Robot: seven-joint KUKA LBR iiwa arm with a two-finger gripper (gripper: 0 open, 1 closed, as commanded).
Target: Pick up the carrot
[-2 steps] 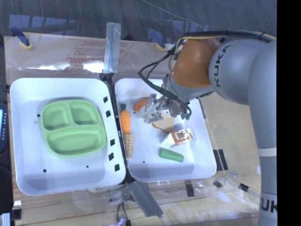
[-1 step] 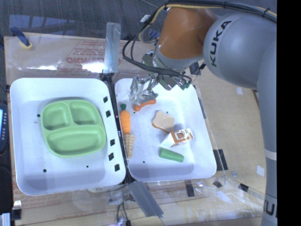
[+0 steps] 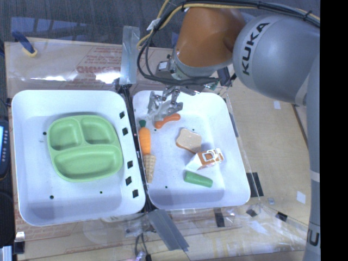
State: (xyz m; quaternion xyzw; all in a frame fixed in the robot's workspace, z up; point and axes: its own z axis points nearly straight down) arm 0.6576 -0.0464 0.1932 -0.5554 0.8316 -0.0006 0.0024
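Note:
The carrot (image 3: pixel 144 140) is orange with a green top. It lies lengthwise along the left wall of the right bin (image 3: pixel 231 145), its green end toward the back. My gripper (image 3: pixel 164 106) hangs over the back left of that bin, a little behind and to the right of the carrot, not touching it. Its metal fingers (image 3: pixel 156 105) look spread, with nothing between them. A small curved orange piece (image 3: pixel 167 120) lies just in front of the fingertips.
In the right bin there are also a bread slice (image 3: pixel 188 140), an orange-and-white box (image 3: pixel 210 157), a green block (image 3: pixel 197 179) and an ice-cream cone (image 3: pixel 149 167) just in front of the carrot. The left bin (image 3: pixel 24 145) holds a green divided plate (image 3: pixel 85 147).

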